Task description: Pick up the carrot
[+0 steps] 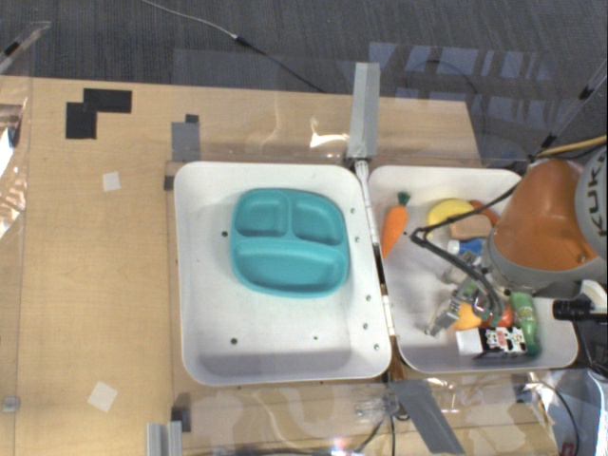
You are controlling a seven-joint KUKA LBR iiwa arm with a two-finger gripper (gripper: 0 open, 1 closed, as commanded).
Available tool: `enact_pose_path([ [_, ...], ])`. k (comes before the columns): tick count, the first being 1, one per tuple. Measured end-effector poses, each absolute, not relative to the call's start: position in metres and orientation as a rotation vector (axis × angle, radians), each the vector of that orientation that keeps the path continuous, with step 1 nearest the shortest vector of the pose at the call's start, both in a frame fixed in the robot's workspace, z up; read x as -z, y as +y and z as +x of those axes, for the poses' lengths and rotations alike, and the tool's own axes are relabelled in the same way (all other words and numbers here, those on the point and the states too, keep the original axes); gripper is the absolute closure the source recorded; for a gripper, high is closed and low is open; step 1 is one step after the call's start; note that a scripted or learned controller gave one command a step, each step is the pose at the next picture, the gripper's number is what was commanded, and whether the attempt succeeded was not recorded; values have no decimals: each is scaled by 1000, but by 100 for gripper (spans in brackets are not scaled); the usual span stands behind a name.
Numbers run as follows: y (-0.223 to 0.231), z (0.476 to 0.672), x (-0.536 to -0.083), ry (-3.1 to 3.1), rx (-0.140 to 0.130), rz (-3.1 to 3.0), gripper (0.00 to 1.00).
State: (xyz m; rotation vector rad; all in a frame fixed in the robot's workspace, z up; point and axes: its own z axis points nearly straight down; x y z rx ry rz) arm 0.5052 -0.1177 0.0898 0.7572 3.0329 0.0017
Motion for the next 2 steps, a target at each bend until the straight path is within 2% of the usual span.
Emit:
enact_pose_path([
  [1, -116, 509, -103, 3025, -5, 744, 100],
  [2, -62, 527, -187, 2882, -7, 1227, 100],
])
